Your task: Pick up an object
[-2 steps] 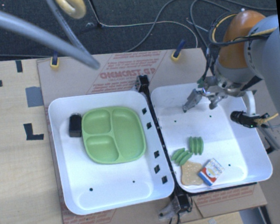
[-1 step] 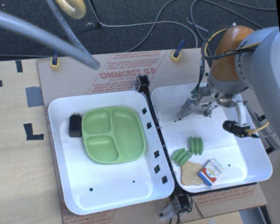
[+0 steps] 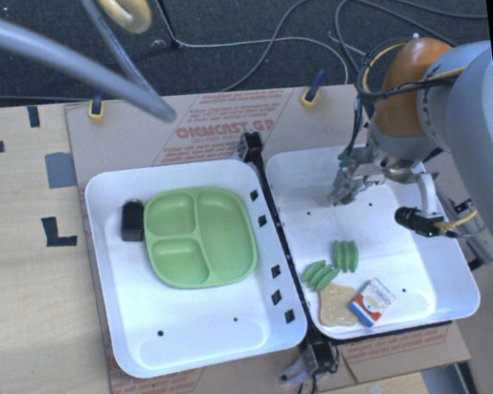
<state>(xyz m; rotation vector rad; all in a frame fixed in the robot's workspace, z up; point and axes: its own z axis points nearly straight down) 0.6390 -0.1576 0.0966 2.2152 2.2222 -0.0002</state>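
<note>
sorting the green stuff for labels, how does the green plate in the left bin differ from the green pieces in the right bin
The green plate is one large, flat, pale green tray with three compartments; the green pieces are several small, darker green, ridged, pod-like items. The plate lies in the left bin beside a small black object; the pieces lie in the right bin next to a tan piece. Both are green and lie flat.

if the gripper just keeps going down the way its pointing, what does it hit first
Probably the bare white floor of the right bin. The gripper points down over the bin's upper part, while the green pieces lie nearer the camera, outside that line. Its height above the floor is hard to judge from this slanted view.
</note>
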